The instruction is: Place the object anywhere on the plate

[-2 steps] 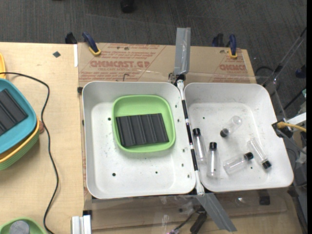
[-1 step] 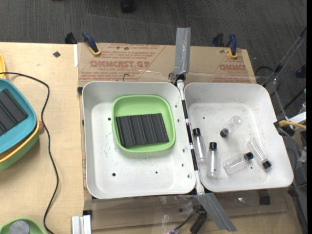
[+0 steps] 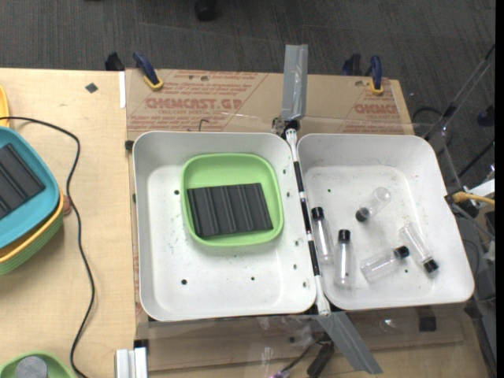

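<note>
A green square plate (image 3: 272, 181) sits in the left white bin (image 3: 157, 235), toward its upper middle. A dark ribbed rectangular pad (image 3: 230, 209) lies flat on the plate. In the right white bin (image 3: 441, 211) lie several clear plastic vials with black caps: one along the left wall (image 3: 319, 231), one beside it (image 3: 344, 254), one near the middle (image 3: 372, 205), one lower (image 3: 383, 263) and one at the right (image 3: 419, 249).
Brown cardboard (image 3: 236, 97) lies behind the bins, held by blue and yellow clamps (image 3: 147, 69). A metal bar (image 3: 295, 85) rises at the seam between the bins. Stacked teal and green plates (image 3: 24, 199) and a black cable (image 3: 83, 235) lie on the wooden bench at left.
</note>
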Controlling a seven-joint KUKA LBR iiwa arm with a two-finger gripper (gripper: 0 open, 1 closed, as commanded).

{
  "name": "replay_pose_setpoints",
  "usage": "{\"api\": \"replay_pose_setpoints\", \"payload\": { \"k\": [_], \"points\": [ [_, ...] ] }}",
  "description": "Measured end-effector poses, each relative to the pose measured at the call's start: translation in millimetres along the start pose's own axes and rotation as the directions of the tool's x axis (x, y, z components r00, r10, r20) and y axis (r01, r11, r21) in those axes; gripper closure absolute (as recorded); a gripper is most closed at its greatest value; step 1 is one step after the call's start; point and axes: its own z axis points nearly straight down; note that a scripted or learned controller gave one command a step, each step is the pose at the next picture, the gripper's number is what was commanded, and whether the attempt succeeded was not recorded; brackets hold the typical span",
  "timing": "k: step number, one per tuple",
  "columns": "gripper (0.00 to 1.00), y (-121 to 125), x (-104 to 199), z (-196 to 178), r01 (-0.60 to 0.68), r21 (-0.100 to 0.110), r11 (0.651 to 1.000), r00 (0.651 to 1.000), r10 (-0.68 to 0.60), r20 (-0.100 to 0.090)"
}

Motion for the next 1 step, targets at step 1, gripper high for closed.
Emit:
{"api": "replay_pose_setpoints", "payload": {
  "k": [1],
  "points": [
    [0.00, -0.8, 0.0, 8.7, -0.003, 0.002, 1.000, 1.000, 0.003, 0.002]
  ]
}}
